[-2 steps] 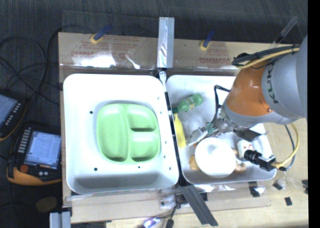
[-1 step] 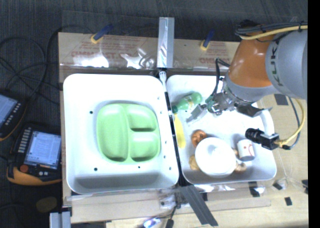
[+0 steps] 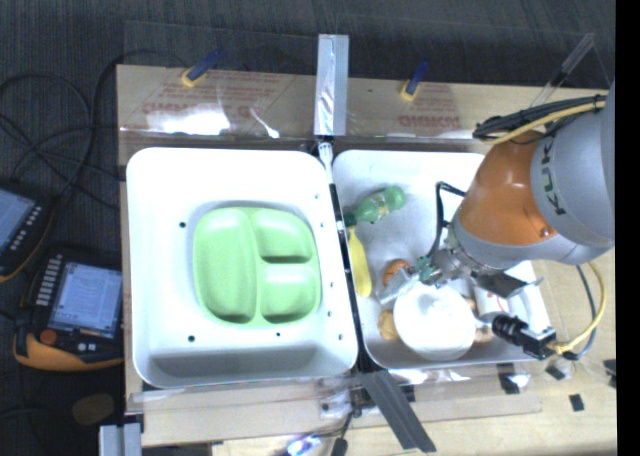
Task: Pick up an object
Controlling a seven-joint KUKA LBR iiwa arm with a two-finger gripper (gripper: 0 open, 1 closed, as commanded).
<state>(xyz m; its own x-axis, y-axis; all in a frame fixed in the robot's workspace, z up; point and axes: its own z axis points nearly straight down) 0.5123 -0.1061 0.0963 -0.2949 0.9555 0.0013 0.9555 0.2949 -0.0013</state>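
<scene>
I am watching the arm [image 3: 540, 194] reaching into the right bin [image 3: 420, 169] from the right, its orange band sitting over the bin's far side. The end effector [image 3: 432, 269] is hanging low over the bin's middle, just above a white bowl [image 3: 433, 324]; I cannot tell its state from here. A green bottle [image 3: 377, 205] is lying toward the back left, a yellow banana [image 3: 357, 262] is lying along the left wall, and a small orange piece [image 3: 397, 269] is sitting beside the end effector. The left bin [image 3: 160, 184] is holding a green divided tray [image 3: 257, 263]. Both bins are resting on the table [image 3: 150, 94].
</scene>
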